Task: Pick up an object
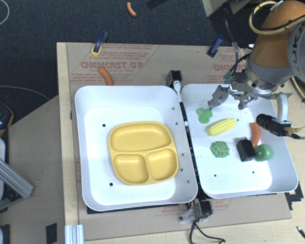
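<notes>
The gripper (pixel 229 99) hung over the far part of the right-hand bin (pixel 282 174), its two fingers spread apart with nothing between them. One fingertip (pixel 214 101) pointed toward the divider between the bins, the other (pixel 243 103) sat toward the arm's side. Above it rose the grey wrist and the orange band (pixel 277 37) of the arm.

Just below and toward the nearer fingertip lay a small green toy vegetable (pixel 204 116), close to it but apart. Directly beneath the open hand, a little nearer the camera, lay a yellow corn cob (pixel 222 126), tilted. Further beneath that sat a round green broccoli-like piece (pixel 219 149). Off to the arm's side of the hand lay an orange carrot (pixel 255 132), a black block (pixel 245 149) touching its lower end, and a green ball (pixel 265 152) just beside the block.

Well away from the hand, across the divider, the left-hand bin (pixel 89 136) held a yellow divided plate (pixel 142 152) with three compartments. Beyond that bin, on the cardboard-coloured board (pixel 142 60), lay an orange sausage-shaped toy (pixel 107 75), and a blue-and-yellow clamp (pixel 98 43) gripped the board's far edge. Another small orange piece (pixel 131 8) lay on the dark carpet (pixel 51 14) further off.
</notes>
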You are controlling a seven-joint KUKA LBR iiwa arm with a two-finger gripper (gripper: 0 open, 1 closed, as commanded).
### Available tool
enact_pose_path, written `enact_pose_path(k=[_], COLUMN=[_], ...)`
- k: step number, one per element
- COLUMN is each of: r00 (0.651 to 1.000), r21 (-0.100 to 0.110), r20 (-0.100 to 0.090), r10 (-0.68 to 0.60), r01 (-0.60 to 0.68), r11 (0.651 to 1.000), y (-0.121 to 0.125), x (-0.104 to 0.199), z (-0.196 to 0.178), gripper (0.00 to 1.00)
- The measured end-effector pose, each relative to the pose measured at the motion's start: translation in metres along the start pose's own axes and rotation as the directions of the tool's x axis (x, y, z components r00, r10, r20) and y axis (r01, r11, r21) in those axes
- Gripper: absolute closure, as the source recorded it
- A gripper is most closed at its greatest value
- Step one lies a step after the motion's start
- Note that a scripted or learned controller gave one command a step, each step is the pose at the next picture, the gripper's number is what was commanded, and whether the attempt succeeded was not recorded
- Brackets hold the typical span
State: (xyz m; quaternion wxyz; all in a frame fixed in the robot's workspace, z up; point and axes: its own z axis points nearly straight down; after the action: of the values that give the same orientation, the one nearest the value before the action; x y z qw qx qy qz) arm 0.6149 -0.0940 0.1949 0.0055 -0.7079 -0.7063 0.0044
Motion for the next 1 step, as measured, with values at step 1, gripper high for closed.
enact_pose_path(k=[1], r00=[1.0], r21=[-0.013], r20=[0.001], r10=[-0.002], r01=[0.002], r11=[1.0], y=[0.0028], x=[0.0001], z=[-0.0067], gripper=[0.0])
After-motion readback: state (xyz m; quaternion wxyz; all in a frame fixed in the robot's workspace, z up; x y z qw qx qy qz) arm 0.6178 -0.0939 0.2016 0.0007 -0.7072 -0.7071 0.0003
